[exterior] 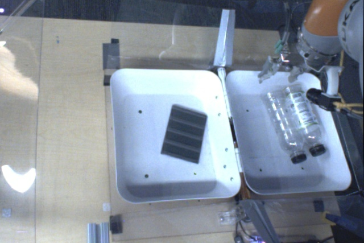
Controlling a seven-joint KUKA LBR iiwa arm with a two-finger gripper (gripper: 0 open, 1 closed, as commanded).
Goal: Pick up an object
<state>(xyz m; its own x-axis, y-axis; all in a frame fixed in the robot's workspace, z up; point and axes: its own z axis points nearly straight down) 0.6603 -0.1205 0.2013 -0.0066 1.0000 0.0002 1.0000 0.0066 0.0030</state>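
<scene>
camera view: two white bins sit side by side on the wooden bench. the left bin holds a dark ribbed block lying flat near its middle, turned a little off square. the right bin holds two clear plastic bottles lying on their sides, touching each other, with their dark caps pointing toward the near edge. the arm comes in from the right, and the gripper hangs over the far rim of the right bin, just beyond the bottoms of the bottles; i cannot tell how its jaws stand, since the tips are small and blurred against the rim. nothing shows between them. the bottles look light, thin-walled and slick, likely to roll or squash if squeezed hard, so a hold across the middle of one body, or at the stiffer neck by the cap, seems safest. the block looks stiff and flat, harder to get under; its short edges would be the place to pinch.
</scene>
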